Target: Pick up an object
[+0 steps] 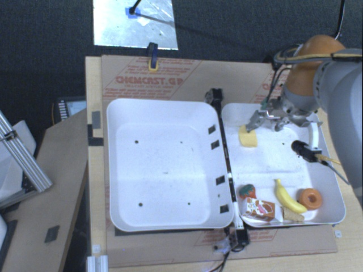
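In the right bin, a pale yellow block lies near the back left. My gripper hangs just behind and to the right of the block, fingers spread open with nothing between them; its left fingertip is close to the block's top edge. Along the bin's front lie a yellow banana, an orange ring, a small red and green item and a red and white packet.
The left bin stands beside the right one, with a black divider strip between them. A tan piece lies by the banana's front end. The grey arm comes in from the right over the right bin's back corner.
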Available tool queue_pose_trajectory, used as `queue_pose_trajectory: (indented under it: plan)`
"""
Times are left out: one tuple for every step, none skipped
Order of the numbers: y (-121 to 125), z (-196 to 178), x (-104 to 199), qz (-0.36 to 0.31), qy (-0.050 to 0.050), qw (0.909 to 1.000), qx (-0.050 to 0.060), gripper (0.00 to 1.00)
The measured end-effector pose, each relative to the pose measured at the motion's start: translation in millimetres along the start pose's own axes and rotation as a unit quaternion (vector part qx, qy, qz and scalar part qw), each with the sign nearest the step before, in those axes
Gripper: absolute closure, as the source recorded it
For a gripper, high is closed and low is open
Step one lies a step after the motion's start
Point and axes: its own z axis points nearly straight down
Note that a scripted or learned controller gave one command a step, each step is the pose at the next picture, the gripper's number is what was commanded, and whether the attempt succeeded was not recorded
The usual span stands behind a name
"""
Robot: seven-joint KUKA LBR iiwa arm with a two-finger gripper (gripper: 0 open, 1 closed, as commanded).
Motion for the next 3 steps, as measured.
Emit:
queue_pose_trajectory:
  plan:
    - [0.0,0.1,1.4,0.0,0.0,1.0,0.0,0.0]
    - [1.3,-11.7,1.3,-0.001,-0.001,1.0,-0.002,1.0]
    - [-33.7,1.4,58.6,-0.001,0.001,1.0,0.003,1.0]
